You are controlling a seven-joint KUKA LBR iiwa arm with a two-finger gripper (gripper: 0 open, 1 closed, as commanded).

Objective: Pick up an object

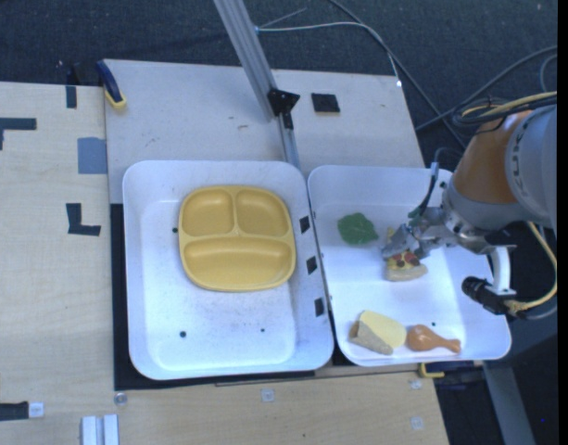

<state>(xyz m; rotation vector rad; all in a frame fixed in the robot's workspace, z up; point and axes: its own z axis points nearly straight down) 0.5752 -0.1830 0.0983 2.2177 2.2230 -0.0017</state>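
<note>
A small tan toy with red and dark bits on top (406,266) is lying in the right bin (450,188), directly beneath the pincer (401,243); whether the pincer is open or clamped on it cannot be told. To the pincer's left a green lump (358,229) is sitting; below it a yellow wedge (377,331) and an orange drumstick (432,340) are resting. The left bin (154,248) is carrying a yellow divided plate (237,238). The arm (506,170) is reaching in from the right, wrist angling down over the toy.
</note>
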